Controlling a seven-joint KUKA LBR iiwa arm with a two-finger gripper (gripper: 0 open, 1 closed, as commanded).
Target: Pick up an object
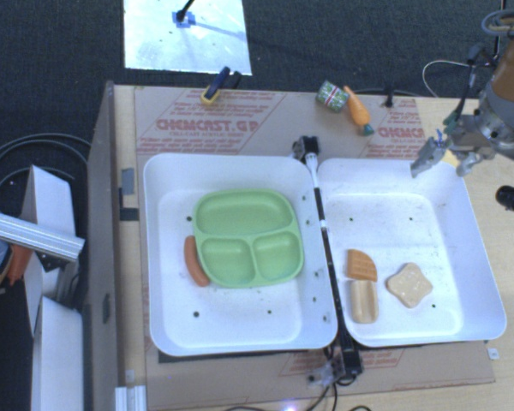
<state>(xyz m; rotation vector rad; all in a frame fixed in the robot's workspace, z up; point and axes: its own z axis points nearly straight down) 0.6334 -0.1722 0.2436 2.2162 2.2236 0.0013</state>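
The gripper (446,154) hangs spread and empty over the right bin (475,229). The toast (409,285) looks light, stiff; pinch its edges.

Bench (265,114) bearing two white bins (240,328)

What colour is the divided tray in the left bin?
Light green, seen clearly in the camera view: divided tray.

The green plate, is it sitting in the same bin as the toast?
No, the green plate lies in the left bin, while the toast lies in the right bin.
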